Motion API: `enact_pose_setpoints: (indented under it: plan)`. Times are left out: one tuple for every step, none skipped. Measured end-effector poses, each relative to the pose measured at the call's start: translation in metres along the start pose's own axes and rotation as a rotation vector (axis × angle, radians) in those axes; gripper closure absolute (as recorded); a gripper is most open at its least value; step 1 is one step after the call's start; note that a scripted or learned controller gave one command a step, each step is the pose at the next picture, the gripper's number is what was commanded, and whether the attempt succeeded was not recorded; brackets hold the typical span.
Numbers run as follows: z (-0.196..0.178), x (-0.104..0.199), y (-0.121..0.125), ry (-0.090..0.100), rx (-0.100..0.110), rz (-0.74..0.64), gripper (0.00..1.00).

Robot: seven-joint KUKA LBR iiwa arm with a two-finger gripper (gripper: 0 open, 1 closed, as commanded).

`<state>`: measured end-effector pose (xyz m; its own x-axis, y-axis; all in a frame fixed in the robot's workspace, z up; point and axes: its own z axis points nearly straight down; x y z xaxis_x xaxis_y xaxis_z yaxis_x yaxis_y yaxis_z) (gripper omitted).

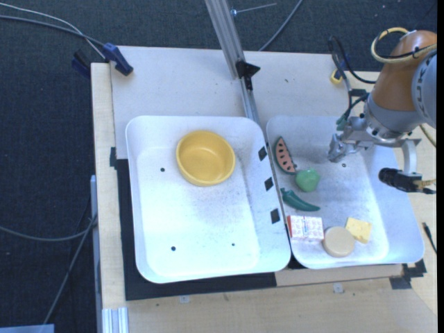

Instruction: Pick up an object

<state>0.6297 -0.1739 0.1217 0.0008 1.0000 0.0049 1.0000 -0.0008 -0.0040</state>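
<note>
Hovering over right bin (388, 248), claw (338, 151) near watermelon slice (284, 155).

Arm in from the right, wrist bent down.
My orange band (406, 54) sits above and to the right of my pincer (338, 151); the grey wrist (388, 109) slopes down-left from it. The pincer points downward, low, at the arm's far left end.

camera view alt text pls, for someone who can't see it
A grey and orange robot arm reaches in from the right, its gripper over the right bin, which holds a watermelon slice, green ball, green pepper, cheese wedge and other small items. The left bin holds a yellow bowl.
</note>
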Motion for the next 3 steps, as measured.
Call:
enact_pose_setpoints:
  plan:
    - [-0.063,0.009,-0.001,-0.006,-0.016,-0.003,1.00]
    - [-0.116,0.010,0.010,-0.005,-0.014,-0.003,1.00]
    - [-0.159,0.011,0.011,-0.006,-0.014,-0.003,1.00]
